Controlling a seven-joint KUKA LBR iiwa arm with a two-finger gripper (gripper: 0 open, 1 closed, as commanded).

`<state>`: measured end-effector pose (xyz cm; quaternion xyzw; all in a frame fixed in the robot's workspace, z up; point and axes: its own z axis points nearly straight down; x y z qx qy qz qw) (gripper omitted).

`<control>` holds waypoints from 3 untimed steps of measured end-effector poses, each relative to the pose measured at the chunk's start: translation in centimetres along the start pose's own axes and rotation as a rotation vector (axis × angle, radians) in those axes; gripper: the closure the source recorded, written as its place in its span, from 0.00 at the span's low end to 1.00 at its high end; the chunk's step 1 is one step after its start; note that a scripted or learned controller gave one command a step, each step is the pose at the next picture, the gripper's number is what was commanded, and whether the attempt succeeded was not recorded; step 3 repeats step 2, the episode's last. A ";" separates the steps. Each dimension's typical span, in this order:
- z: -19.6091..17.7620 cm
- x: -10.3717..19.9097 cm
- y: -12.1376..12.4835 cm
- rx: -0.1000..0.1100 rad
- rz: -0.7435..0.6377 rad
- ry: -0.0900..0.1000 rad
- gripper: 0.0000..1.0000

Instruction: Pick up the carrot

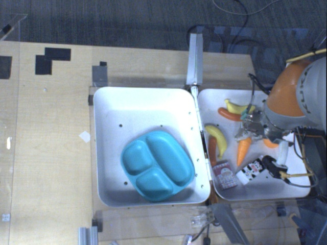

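From my station I see the two shallow white plastic bins side by side on the pale wooden bench (46, 152). The left bin (110, 111) holds a turquoise three-compartment plastic tray (157, 165), lying toward the front half of that bin. The right bin (212, 98) is crowded. The tapered orange carrot (243, 151) lies near its middle, thick end toward the back, tip pointing to the front edge. The grey arm with its orange band (286, 93) reaches in from the right, and its two-finger gripper (249, 129) sits right at the carrot's thick upper end; I cannot tell whether it is closed on the carrot or merely hovering above it. Just left of the carrot lies a curved yellow banana (218, 138) with a reddish-brown sausage-shaped piece (212, 153) against its front end. Behind the gripper are a second small yellow banana (236, 106) and a red-orange sausage-shaped item (230, 115). At the front lie a small dark red patterned packet (224, 174) and a white box with black markings (251, 170).
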<state>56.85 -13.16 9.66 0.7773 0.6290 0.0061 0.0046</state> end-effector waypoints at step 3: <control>-13.1 4.9 -3.8 0.009 -0.016 -0.003 1.00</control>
